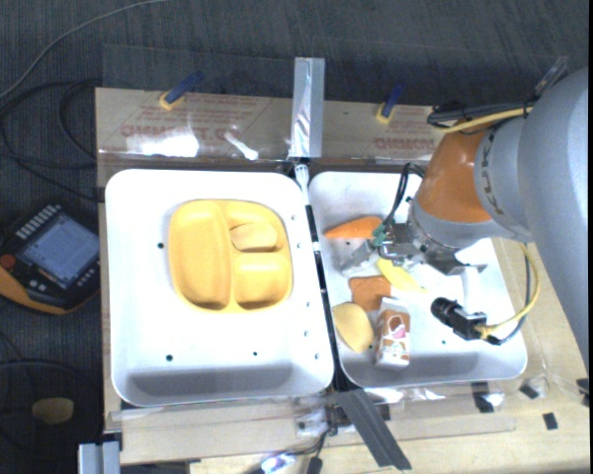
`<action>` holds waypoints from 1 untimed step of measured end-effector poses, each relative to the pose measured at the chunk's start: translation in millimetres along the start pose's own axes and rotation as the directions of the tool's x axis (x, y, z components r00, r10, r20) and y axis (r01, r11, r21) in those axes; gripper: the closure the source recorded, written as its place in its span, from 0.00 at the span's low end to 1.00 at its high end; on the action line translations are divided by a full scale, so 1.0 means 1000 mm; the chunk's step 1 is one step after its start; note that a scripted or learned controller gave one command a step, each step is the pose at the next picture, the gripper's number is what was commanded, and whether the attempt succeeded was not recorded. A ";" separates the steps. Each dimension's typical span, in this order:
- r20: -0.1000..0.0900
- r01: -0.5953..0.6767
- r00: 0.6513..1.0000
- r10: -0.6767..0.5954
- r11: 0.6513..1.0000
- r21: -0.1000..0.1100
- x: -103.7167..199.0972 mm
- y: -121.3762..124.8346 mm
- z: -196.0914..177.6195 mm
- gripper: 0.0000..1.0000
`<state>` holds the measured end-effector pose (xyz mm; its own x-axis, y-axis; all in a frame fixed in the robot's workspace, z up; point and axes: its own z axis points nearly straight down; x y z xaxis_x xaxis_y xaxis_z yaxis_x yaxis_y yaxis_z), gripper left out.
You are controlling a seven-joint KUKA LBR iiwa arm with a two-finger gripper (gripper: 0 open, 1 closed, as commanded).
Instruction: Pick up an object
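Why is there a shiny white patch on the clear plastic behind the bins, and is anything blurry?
In the camera view, light bounces off the plastic sheet, making glare. The yellow tray in the left bin looks washed out, its edges soft. The gripper area is dim and smeary, so its details are hard to see.

Occlusions and frame limits

The arm is cut off by the right edge; its wrist hides the gripper fingers and part of the right bin. The orange wedge is partly covered.
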<state>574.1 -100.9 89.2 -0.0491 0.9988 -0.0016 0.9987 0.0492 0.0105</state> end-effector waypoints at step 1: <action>-0.001 -0.001 1.000 0.001 1.000 -0.001 0.000 0.001 -0.009 1.00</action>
<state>575.1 -100.7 98.5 -0.0486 0.9988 -0.0001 0.9987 0.0486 0.0118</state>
